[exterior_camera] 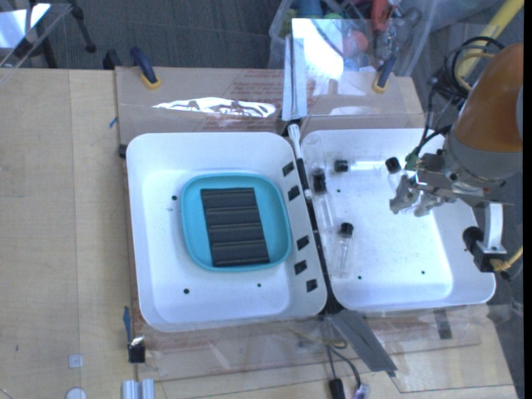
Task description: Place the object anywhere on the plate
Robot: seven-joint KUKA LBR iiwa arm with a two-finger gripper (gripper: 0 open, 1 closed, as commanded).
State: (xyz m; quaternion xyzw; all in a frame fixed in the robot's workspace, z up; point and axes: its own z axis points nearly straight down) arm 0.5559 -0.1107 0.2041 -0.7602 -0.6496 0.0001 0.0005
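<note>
Bench [50, 223]: pale wood, cut off at the left and bottom edges.
Cardboard sheet [199, 86]: lies behind the bins; it carries faint reddish print, washed out by glare and too blurred to read.
Arm [499, 98]: enters from the right, with its orange band cut off by the edge, and reaches over the right bin.
Left bin [150, 223]: white and shallow, holds the plate.
Right bin [399, 264]: white, with small dark specks on the floor; its right rim is partly hidden by the arm.
Plate [193, 223]: teal, rounded square, sits mid-bin.
Ribbed block [237, 227]: dark grey, lies flat on the plate's middle, inside its rim.
Block versus gripper: well apart, in different bins, the block to the gripper's left across the divider.
Gripper [413, 202]: hangs over the right bin's upper part; its state cannot be told, as its tip is a grey blur against the white floor.
Clear tubes [366, 166]: thin, black-capped, near the gripper; hard to make out.
</note>
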